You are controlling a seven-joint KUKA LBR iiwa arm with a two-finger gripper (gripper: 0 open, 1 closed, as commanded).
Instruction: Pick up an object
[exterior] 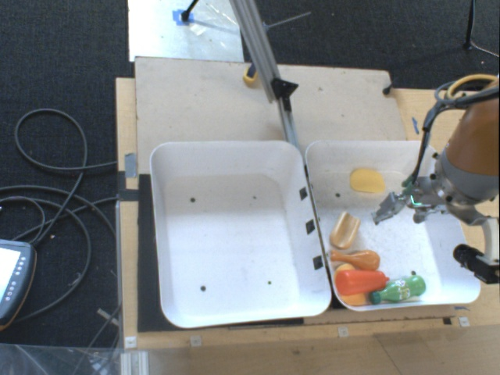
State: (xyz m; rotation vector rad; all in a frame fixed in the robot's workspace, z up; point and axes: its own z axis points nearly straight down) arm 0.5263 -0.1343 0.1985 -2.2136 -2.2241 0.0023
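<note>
Gripper point(398, 207) is hovering over the right bin point(445, 295), coming in from the bin's right side. Fingers point(384, 209) are spreading apart, nothing sitting between them. The arm point(476, 143) is covering the bin's right rim.

Places relative to the right bin:
- Yellow disc point(367, 180) is lying flat in the far half, near the middle, apart from the far wall. Bare floor is showing all round it.
- Tan scoop point(344, 229) is sitting near the left wall, midway along, just left of the gripper and not touching it.
- Orange gourd point(357, 258) is lying just nearer than the scoop, by the left wall.
- Red-orange carrot point(361, 280) is lying across the near-left corner, just under the gourd, crowding it.
- Green bottle point(398, 289) is lying on its side along the near wall, its cap end meeting the carrot.

So the near-left corner is packing four things tight against two walls; little side room there. The middle and the far part of the bin are giving open floor, with the disc the only loose piece.

Left bin point(168, 209) is sitting edge to edge with the right bin on the worktop point(328, 100). A slanted pole point(262, 49) is running down to the shared rim at the far end.
</note>
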